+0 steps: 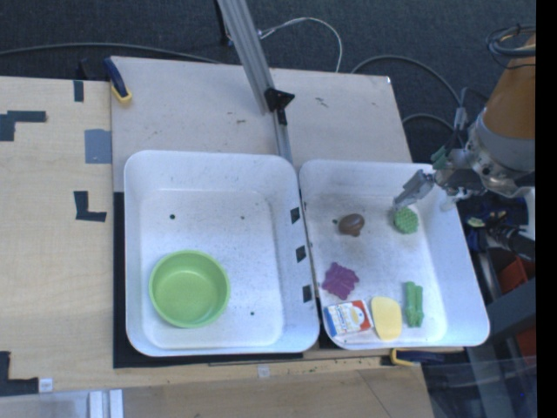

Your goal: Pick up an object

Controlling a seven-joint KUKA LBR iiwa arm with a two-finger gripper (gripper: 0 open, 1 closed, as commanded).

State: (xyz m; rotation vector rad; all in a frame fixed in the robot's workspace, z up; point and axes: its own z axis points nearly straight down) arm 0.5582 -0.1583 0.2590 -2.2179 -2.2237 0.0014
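My tool (pixel 416 190) hangs over the right bin (pixel 452 316), just above one round green object (pixel 406 221) near the far right wall; I cannot tell whether anything is gripped. Six items lie in this bin: that green piece, one brown lump (pixel 352 225), one purple piece (pixel 340 279), one green block (pixel 412 304), one yellow object (pixel 386 317), one red-and-white packet (pixel 348 319). The left bin (pixel 209 181) holds one green bowl (pixel 189 288).

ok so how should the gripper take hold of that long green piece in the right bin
Grip the long green piece across its narrow middle, coming straight down. It lies flat, lengthwise up the view, with bare floor to its right and the yellow piece close on its left.
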